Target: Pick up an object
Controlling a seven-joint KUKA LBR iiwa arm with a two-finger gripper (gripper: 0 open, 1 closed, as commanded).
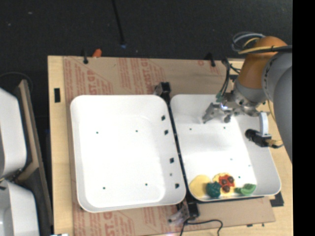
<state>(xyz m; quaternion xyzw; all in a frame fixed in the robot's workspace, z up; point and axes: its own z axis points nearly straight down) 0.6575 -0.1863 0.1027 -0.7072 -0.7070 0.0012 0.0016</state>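
1. Since the left bin (123,151) offers no target, work in the right bin (206,141).
2. Aim for the objects clustered at its near edge: yellow piece (198,185), teal piece (213,190), red piece (226,181), green piece (247,188).
3. The pincer (217,113) hangs at the far end, fingers spread, holding nothing; lower it over one outlying piece.

Looks like a robotics lab: plywood tabletop (123,73) carrying two shallow white bins (78,132) clamped side by side, industrial arm (256,73) reaching in, loose cables (118,18) over dark floor.
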